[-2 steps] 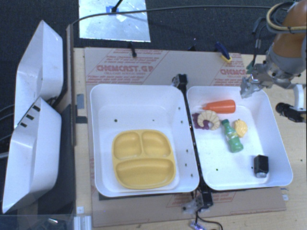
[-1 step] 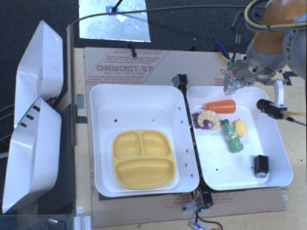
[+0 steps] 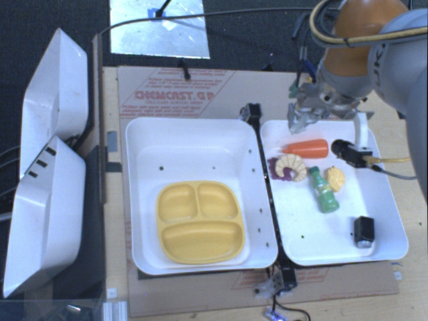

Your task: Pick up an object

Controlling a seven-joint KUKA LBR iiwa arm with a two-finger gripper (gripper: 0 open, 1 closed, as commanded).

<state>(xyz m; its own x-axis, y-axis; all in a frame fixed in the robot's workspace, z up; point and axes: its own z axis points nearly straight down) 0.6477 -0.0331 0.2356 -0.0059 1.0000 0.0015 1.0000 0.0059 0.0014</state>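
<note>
The yellow divided plate point(image 3: 199, 221) serves as landmark, lying in the white left bin point(image 3: 144, 179). To its right, the second white bin point(image 3: 388, 239) holds an orange carrot point(image 3: 306, 148), a green bottle point(image 3: 324, 191), a pale yellow toy piece point(image 3: 336, 178), a cream and purple ring-shaped toy point(image 3: 289, 168) and a small black block point(image 3: 364, 231). Above the plate, tan cardboard point(image 3: 175, 91) bears red lettering. Farther up and right, the grey arm point(image 3: 401, 52) carries an orange band point(image 3: 362, 29).
</note>
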